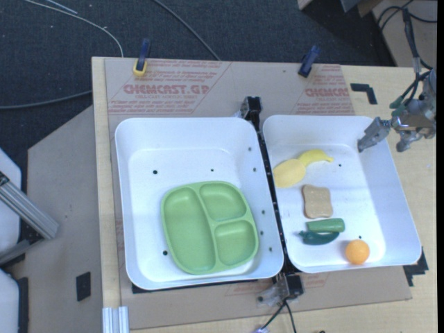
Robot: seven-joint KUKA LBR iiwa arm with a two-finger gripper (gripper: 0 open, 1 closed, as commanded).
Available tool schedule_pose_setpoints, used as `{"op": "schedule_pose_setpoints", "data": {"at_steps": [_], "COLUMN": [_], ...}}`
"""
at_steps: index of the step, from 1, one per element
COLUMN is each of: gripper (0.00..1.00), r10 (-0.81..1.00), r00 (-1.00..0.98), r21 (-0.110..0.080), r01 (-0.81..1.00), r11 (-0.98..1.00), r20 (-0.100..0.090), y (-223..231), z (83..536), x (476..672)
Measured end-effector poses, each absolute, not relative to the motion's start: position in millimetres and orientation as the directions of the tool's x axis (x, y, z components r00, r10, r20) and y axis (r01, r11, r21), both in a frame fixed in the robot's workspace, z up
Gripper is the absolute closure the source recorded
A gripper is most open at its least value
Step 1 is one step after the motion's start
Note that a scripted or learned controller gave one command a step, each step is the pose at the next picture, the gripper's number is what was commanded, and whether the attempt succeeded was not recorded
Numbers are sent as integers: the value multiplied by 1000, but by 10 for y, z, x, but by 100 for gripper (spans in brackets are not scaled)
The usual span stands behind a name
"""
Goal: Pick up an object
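Observation:
The right bin [388, 207] holds a yellow banana [317, 158], a pale yellow rounded piece [287, 173] touching it, a slice of toast [317, 201], a green vegetable [323, 230] and an orange [358, 252]. My gripper [383, 143] hovers over that bin's far right corner, to the right of the banana and apart from every item. Its fingers are spread open with nothing between them.
A green divided plate [208, 226] lies in the left bin [139, 151]. Clamps sit where the two bins meet, one at the back [251, 107] and one at the front [288, 288]. Blue clips [309, 61] hold the cardboard sheet at its far edge.

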State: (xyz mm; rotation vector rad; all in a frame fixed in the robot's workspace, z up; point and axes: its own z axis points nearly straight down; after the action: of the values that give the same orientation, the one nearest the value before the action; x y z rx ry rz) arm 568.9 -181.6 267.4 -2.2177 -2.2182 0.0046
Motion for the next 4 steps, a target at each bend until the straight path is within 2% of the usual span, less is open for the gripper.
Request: {"op": "schedule_pose_setpoints", "data": {"at_steps": [1, 2, 3, 4], "gripper": [0, 0, 0, 100], "r10": [1000, 1000, 1000, 1000], "r00": [0, 0, 1, 0], "r21": [-11, -8, -13, -7], "r01": [1000, 1000, 1000, 1000], "r11": [0, 0, 0, 0], "r20": [3, 2, 4, 2], "y": [-1773, -1677, -1654, -1660], "z": [2215, 1639, 993, 1116], "x": [5667, 5677, 5596, 5618]}}
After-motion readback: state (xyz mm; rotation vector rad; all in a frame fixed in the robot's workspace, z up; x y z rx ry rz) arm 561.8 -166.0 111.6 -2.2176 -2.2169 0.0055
